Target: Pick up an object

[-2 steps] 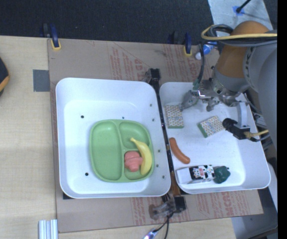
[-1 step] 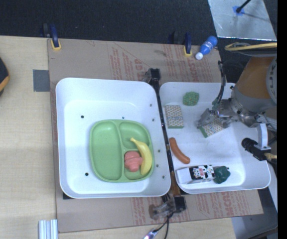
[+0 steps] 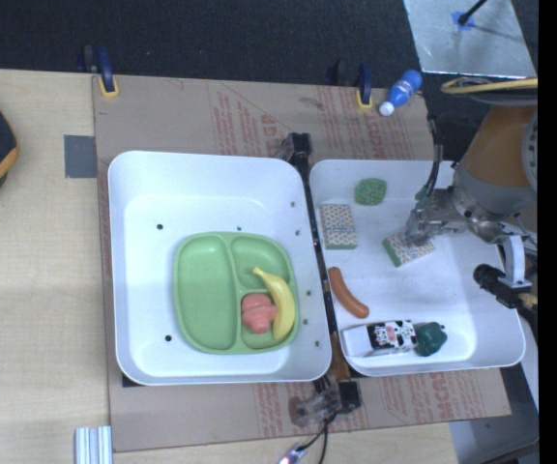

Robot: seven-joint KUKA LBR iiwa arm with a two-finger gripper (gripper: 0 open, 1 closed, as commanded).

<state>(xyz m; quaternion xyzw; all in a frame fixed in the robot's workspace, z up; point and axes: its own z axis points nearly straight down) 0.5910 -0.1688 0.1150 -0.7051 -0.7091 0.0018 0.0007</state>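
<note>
Tool (image 3: 420, 222) is seen low in the right bin (image 3: 496, 356), directly over a patterned green-edged block (image 3: 409, 250); contact appears made at the block's upper end, but a grip cannot be confirmed, and tool state cannot be told. For a sound pick, the block should be centred under the tool before any lift, and the lift kept vertical. Nearby are noted a speckled sponge (image 3: 337, 225), a green round piece (image 3: 370, 191) and a sausage (image 3: 348, 293). The tool's tips are blurred against the wrist hardware; the arm is cut off at the right
</note>
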